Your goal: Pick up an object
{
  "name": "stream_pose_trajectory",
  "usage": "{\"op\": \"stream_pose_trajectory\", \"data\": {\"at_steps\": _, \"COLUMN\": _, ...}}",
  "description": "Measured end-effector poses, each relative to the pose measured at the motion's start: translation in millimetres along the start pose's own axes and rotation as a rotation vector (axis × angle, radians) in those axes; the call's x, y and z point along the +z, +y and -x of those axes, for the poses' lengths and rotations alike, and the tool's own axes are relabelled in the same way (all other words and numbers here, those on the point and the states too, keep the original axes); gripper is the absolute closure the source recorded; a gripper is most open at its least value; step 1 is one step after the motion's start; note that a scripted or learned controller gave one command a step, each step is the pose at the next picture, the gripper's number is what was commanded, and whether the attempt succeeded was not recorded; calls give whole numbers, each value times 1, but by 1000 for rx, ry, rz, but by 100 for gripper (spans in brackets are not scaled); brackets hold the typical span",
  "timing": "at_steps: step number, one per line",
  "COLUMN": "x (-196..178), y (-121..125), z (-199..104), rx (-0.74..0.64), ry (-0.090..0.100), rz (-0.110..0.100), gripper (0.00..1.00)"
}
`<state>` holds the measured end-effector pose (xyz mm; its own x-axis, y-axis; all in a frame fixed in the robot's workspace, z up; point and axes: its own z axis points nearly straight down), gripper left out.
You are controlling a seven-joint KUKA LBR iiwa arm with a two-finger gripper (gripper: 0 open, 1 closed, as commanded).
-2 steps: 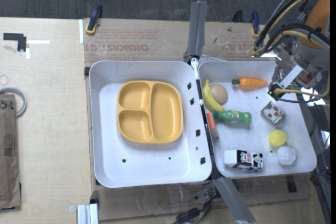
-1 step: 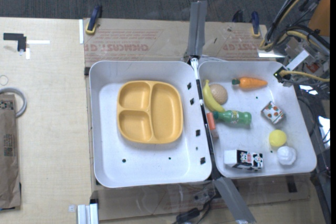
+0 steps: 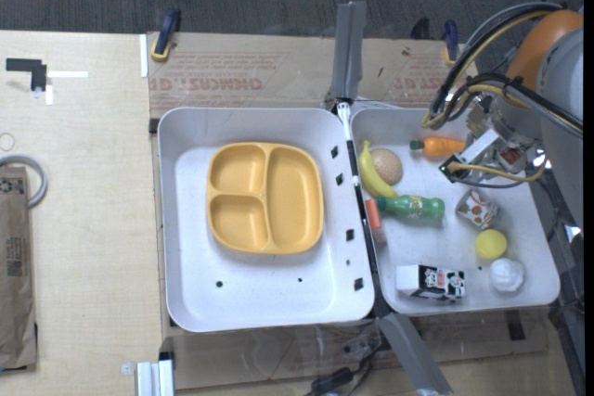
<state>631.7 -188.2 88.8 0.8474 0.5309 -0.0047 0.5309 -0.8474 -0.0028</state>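
I hover my jaws (image 3: 478, 164), their state impossible to tell, above the right bin (image 3: 548, 287) beside the carrot (image 3: 443, 145), so next I descend to grasp.

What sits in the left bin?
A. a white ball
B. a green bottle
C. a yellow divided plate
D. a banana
C: the yellow plate with three compartments lies in the left bin; the banana, green bottle and white ball all lie in the right bin.
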Motion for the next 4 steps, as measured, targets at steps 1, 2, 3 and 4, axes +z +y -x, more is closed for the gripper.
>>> {"op": "stream_pose_trajectory", "data": {"at_steps": 1, "x": 0, "y": 9, "z": 43, "rx": -49, "ry": 2, "rz": -7, "gripper": 100}}
{"op": "stream_pose_trajectory", "data": {"at_steps": 2, "x": -19, "y": 10, "z": 48, "rx": 144, "ry": 0, "rz": -2, "gripper": 100}}
{"op": "stream_pose_trajectory", "data": {"at_steps": 3, "x": -3, "y": 9, "z": 43, "rx": 348, "ry": 8, "rz": -1, "gripper": 100}}
{"op": "stream_pose_trajectory", "data": {"at_steps": 4, "x": -18, "y": 14, "z": 41, "rx": 351, "ry": -1, "rz": -2, "gripper": 100}}
